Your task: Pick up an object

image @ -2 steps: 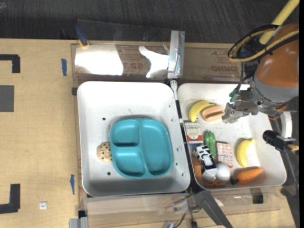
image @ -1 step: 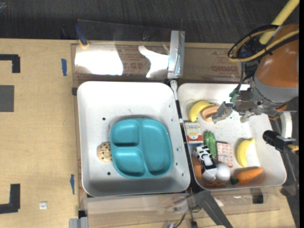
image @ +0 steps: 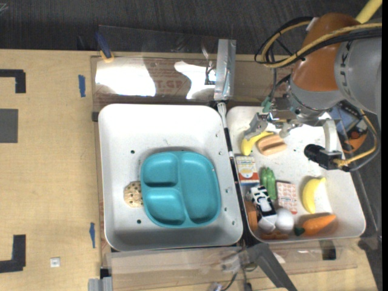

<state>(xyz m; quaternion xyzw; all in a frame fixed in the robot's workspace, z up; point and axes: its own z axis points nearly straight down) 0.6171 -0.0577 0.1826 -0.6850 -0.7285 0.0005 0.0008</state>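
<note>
Two fingers (image: 274, 126) hang spread apart just above the hot dog (image: 271, 144), not gripping it.

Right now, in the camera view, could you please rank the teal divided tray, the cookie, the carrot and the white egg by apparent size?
1. teal divided tray, by far
2. carrot
3. cookie, partly tucked under the tray, so unsure
4. white egg, close to the cookie

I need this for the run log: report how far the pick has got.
Done: the arm has reached into the right bin. In hand: the tool hovers just above the hot dog and a banana. Left: nothing is visibly gripped, so grasping and lifting remain.
</note>
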